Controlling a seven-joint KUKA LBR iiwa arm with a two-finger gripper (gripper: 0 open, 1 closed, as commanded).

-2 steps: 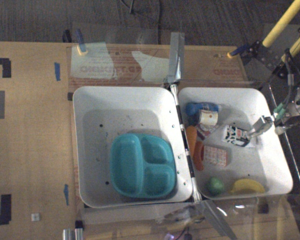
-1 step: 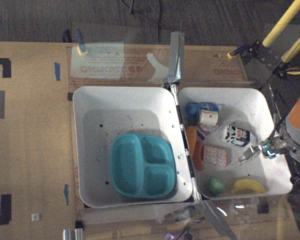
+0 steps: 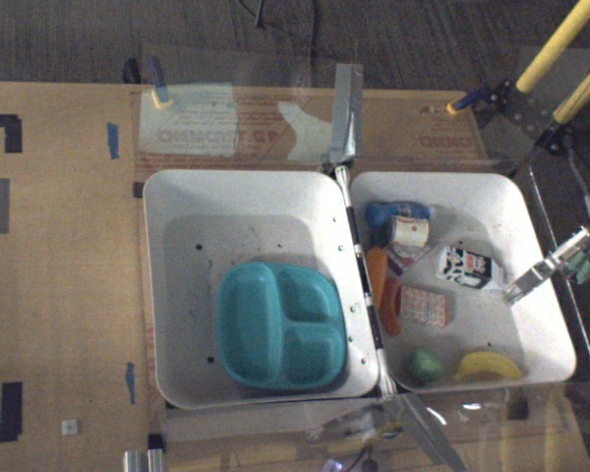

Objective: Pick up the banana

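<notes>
The yellow banana [image 3: 488, 366] lies flat in the right bin [image 3: 531, 205], in its near right corner, beside a green lime [image 3: 425, 364]. My gripper [image 3: 531, 278] reaches in from the right edge, over the bin's right wall, with its tip pointing down-left. It sits above and to the right of the banana, well apart from it, and nothing shows in it.
The right bin also holds a black-and-white carton [image 3: 466, 266], a pink flat box [image 3: 423, 308], an orange carrot [image 3: 377, 273], a small can [image 3: 410, 232] and a blue item [image 3: 383, 211]. A teal divided plate [image 3: 278, 325] fills the near part of the left bin [image 3: 177, 224].
</notes>
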